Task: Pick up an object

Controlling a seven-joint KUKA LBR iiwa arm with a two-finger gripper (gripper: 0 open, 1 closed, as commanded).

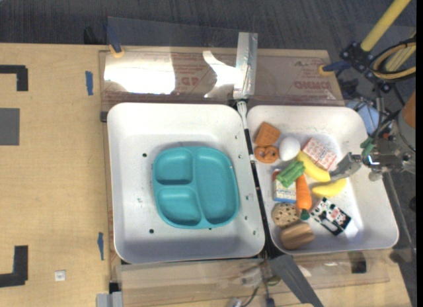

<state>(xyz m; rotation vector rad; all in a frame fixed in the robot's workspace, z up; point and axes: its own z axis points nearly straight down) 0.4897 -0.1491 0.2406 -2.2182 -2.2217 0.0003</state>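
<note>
gripper (346, 164) over the right bin (380, 233), at the toy food.
its tip is just beside the banana (316, 170); whether it grips anything, i cannot tell. teal tray (195, 186) in left bin (125, 167).

The arm (396, 157) is running off the right edge, so most of it is lying out of view. The gripper (345, 165) is blurring into a grey shape over the right bin (380, 229); its pose is too unclear to read. It is covering part of the banana (316, 170). The carrot (303, 193) is overlapping the small printed box (285, 194) beneath it, hiding part of it. The print on the black-and-white carton (330, 216) is too small to make out. The desk (46, 167) is being cut off at the left edge.
</note>
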